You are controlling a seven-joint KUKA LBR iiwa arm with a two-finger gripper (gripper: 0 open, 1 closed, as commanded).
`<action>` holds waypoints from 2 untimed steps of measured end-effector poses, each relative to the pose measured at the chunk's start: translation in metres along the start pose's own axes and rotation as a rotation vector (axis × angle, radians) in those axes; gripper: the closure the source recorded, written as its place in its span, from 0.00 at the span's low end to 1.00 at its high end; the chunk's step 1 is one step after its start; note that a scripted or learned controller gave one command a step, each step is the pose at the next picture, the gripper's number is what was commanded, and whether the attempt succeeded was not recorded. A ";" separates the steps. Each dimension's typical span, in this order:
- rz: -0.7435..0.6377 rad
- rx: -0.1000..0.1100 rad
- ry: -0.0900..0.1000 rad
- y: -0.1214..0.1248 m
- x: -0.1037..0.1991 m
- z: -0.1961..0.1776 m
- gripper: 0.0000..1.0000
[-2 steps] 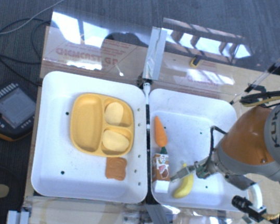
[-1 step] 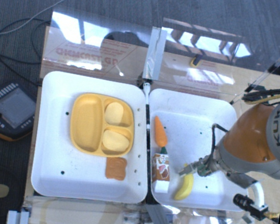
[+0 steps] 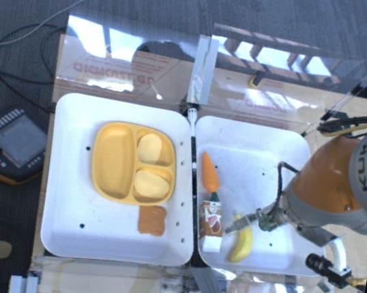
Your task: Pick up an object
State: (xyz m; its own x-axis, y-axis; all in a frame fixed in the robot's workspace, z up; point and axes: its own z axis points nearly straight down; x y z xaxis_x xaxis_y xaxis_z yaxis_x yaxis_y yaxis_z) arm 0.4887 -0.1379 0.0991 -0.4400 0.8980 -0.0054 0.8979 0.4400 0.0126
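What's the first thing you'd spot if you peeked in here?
The yellow tray in the left bin, with two pale lumps in its small compartments. Next, the big grey and orange arm over the right bin, its hand low beside a banana, with a carrot further left.

Legible text: partial letters "KU" on the grey arm housing (image 3: 364, 172) at right edge. Faint reddish mirrored lettering on the clear panel (image 3: 116, 73) behind the left bin, not readable. Small carton (image 3: 211, 218) label: print too small.
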 end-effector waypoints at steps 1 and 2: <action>0.220 0.002 -0.002 0.001 0.004 0.010 0.00; 0.220 0.000 -0.002 0.002 0.004 0.000 1.00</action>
State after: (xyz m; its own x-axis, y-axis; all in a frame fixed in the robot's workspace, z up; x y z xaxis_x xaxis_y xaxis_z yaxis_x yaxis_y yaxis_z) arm 0.4888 -0.1331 0.0988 -0.2336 0.9723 -0.0041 0.9722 0.2336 0.0137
